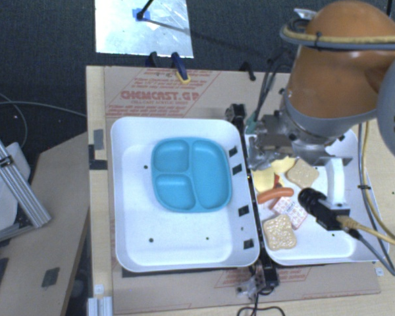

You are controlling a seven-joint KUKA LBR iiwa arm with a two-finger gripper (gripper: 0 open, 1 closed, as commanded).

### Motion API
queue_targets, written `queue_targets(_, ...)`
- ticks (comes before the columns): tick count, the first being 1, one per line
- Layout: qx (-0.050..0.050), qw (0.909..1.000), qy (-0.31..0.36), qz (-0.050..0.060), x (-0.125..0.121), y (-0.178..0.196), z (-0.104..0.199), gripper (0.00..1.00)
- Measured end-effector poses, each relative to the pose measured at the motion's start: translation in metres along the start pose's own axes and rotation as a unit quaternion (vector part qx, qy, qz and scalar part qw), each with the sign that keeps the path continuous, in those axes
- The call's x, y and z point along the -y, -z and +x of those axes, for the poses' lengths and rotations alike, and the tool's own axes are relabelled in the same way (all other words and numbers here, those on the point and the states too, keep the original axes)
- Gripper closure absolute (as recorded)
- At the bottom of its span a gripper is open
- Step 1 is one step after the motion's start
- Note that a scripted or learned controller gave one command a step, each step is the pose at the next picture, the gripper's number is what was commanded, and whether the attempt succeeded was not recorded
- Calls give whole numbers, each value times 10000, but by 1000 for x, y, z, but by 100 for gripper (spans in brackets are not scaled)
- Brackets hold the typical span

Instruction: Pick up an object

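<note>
**Robot arm poised over a cluster of toy food, right of a blue plate**

A blue divided plate lies alone in the middle of the left bin. It holds nothing, and looks like a place to set things down rather than something to pick up.

Every likely target sits to the plate's right, across the divider, bunched in the right bin. There is a yellow piece, an orange sausage, a toast slice, a pink wafer and a speckled cracker, several of them touching.

The gripper hangs just right of the plate's upper edge, directly over the yellow piece – probably the chosen target. The arm's bulk hides the tip, so I cannot tell whether the claw is released or clenched, and nothing shows as held.
</note>
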State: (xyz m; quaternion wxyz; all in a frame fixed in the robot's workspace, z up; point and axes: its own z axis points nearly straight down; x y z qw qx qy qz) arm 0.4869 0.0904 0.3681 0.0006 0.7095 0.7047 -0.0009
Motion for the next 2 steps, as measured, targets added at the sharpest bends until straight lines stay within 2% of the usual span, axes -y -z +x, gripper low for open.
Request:
queue_targets(1, -25, 9999, 22, -113, -5, 163, -38, 100)
queue_targets(2, -22, 9999, 113, 11, 2, 116, 82, 100)
